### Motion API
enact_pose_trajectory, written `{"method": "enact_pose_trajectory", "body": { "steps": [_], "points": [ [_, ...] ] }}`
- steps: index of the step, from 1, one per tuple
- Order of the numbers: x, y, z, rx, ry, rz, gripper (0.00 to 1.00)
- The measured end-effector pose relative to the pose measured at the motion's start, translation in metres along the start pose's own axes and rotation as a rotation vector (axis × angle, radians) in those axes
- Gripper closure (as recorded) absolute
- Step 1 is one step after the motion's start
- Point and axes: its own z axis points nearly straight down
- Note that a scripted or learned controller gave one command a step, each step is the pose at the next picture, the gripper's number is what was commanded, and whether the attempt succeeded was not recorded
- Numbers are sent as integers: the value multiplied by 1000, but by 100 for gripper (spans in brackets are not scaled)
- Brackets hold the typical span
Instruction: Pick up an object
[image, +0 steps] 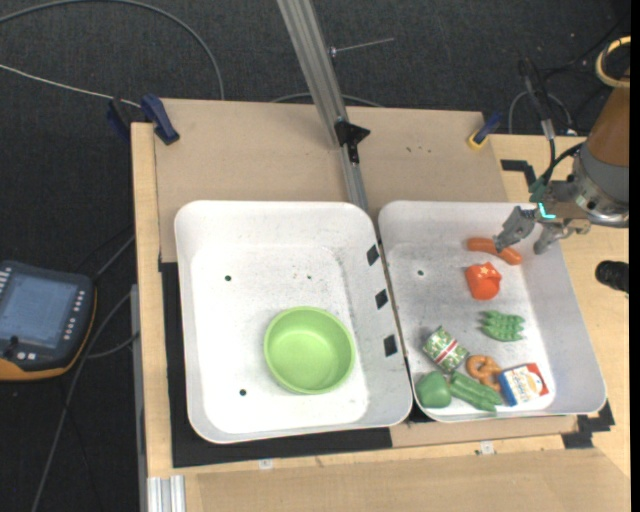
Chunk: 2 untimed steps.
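You see two white bins side by side on a bench: the left bin (200, 250) holds a green bowl (309, 348), and the right bin (575, 300) holds small toy foods, most of them clustered at its near edge. The gripper (530, 232) hangs with its fingers spread and nothing between them, just right of an orange carrot (494, 248) lying apart at the bin's far end, probably the chosen target because it sits clear of the others. The carrot's long axis runs left to right, dipping slightly toward you at its right end beside the gripper.
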Motion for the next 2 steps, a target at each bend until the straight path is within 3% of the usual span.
{"method": "enact_pose_trajectory", "body": {
  "steps": [1,2],
  "points": [
    [0,0,0,0,0,0,0],
    [-2,-2,42,4,1,0,0]
  ]
}}
